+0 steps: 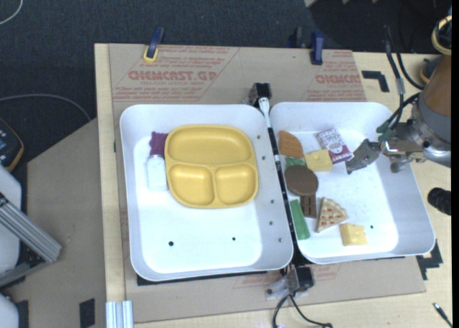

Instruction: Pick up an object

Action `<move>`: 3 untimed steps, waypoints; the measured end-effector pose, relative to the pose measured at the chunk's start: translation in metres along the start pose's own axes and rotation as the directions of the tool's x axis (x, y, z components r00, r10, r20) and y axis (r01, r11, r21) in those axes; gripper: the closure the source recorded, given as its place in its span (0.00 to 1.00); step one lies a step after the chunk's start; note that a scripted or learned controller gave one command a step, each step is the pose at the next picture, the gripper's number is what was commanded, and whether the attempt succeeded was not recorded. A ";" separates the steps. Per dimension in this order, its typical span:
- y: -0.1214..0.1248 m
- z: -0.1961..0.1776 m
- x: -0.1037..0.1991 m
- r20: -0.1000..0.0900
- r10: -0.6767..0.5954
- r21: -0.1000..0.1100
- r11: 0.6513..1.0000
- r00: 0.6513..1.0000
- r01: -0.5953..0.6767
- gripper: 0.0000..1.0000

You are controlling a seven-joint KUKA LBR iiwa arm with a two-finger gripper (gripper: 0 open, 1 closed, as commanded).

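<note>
Partly cropped arm, tool blurred

the right bin holds a loose cluster along its left side: a brown bread-like piece at the top, a red and white packet beside it, a yellow cheese block, a brown round disc, a green stick by the wall, a pizza slice and a yellow cheese wedge lowest.

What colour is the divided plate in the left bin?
Yellow: the divided plate shows plainly in the camera view.
</note>
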State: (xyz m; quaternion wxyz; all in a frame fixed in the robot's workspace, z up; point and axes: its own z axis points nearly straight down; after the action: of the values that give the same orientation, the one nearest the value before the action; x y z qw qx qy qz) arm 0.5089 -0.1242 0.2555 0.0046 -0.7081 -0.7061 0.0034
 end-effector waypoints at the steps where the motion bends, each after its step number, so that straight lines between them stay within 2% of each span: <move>1: 0.002 -0.006 0.000 0.002 -0.003 -0.012 1.000 1.000 0.003 0.00; 2: -0.001 0.055 0.007 -0.001 -0.003 -0.004 1.000 1.000 0.003 0.00; 3: -0.006 0.100 0.005 -0.001 -0.002 -0.004 1.000 1.000 0.002 0.00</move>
State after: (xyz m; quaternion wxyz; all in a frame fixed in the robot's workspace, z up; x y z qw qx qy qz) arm 0.5017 -0.1191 0.1556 0.0035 -0.7074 -0.7068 0.0017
